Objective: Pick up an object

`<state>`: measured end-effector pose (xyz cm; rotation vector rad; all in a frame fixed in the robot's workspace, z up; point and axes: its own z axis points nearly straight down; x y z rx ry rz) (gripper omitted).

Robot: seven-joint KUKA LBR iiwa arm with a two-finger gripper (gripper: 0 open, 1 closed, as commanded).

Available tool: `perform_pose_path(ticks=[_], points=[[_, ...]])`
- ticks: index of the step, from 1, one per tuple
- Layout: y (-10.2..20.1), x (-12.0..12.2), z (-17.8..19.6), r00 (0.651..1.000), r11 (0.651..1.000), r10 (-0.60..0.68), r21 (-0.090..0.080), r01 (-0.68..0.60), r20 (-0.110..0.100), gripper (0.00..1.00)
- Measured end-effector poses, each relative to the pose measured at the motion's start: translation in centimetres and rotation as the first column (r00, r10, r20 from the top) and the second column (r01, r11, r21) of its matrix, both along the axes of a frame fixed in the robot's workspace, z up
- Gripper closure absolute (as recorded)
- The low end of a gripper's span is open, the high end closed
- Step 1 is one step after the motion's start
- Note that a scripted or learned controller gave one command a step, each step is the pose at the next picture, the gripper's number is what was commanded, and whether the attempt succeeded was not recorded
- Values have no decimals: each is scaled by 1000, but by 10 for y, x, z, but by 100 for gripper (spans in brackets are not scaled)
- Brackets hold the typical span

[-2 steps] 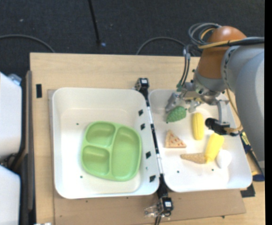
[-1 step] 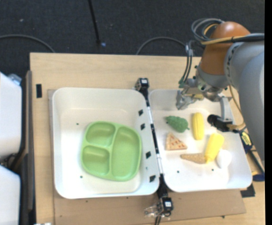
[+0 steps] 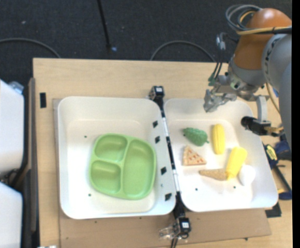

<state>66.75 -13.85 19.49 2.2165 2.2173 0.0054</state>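
My gripper (image 3: 210,106) hangs over the far edge of the right bin (image 3: 191,198), with nothing seen between its fingers. Below it in that bin lie a green leafy piece (image 3: 195,135), a yellow corn cob (image 3: 218,138), a pizza slice (image 3: 193,157), a yellow block (image 3: 236,161), a tan wedge (image 3: 213,174) and a white round piece (image 3: 246,175). The corn cob and the green piece are the nearest to the gripper, a short way toward the front.
The left bin (image 3: 72,138) holds a green divided plate (image 3: 123,166). A black divider strip with clips (image 3: 165,149) runs between the two bins. Wooden bench (image 3: 98,76) surrounds them.
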Motion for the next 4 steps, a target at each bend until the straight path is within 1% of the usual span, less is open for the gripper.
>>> perform_pose_path(ticks=[1,2,3,4], points=[[1,0,65,1000,1000,2,0,-2,2,100],[0,1,62,1000,1000,2,-1,-2,-3,100],[54,-8,64,1000,1000,5,2,-5,-6,100],[94,-29,53,1000,1000,4,1,-4,-8,100]])
